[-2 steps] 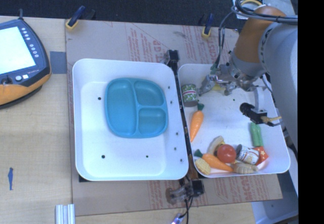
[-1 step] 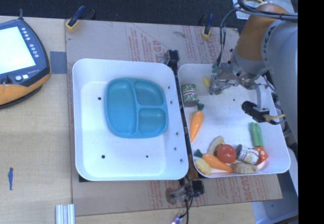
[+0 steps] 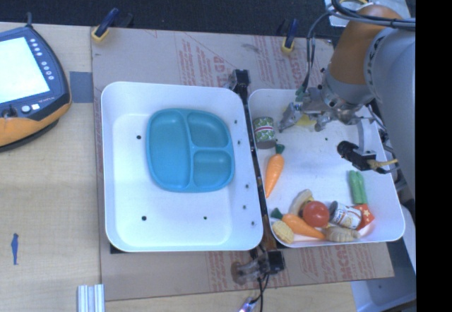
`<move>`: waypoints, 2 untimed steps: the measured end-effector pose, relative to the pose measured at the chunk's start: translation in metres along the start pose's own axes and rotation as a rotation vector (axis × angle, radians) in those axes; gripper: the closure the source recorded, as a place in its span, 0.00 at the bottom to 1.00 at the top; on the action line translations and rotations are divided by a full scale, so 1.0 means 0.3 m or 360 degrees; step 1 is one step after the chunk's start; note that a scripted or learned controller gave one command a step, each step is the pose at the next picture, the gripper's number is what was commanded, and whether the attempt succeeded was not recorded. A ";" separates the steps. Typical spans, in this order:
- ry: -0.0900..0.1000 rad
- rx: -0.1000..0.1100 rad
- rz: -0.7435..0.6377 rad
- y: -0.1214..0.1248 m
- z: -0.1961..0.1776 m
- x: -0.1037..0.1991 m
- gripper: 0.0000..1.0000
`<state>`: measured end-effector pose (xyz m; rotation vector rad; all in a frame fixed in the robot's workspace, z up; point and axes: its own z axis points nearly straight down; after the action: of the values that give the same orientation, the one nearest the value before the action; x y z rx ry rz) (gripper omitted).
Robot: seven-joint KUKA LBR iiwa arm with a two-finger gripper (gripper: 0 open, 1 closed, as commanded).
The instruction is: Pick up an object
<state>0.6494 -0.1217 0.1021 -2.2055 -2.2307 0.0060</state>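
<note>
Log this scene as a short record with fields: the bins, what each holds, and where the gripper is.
left bin: holds a blue divided plate
right bin: toy food
near its left wall: small can, carrot just below it
near its bottom edge: tomato amid a heap of toy food
near its right side: green vegetable
gripper: above the right bin's upper part, nothing seen between its fingers
bench, left: tablet with orange casing

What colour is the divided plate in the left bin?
Light blue; the divided plate shows clearly in the camera view, lying in the left bin.
</note>
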 end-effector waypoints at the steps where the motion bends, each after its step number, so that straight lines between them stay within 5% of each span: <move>1: -0.0020 -0.0012 0.0022 -0.161 0.030 0.064 0.00; 2: -0.0010 -0.0005 0.0019 0.023 0.032 0.082 0.00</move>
<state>0.6559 -0.0971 0.0926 -2.2231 -2.2222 0.0096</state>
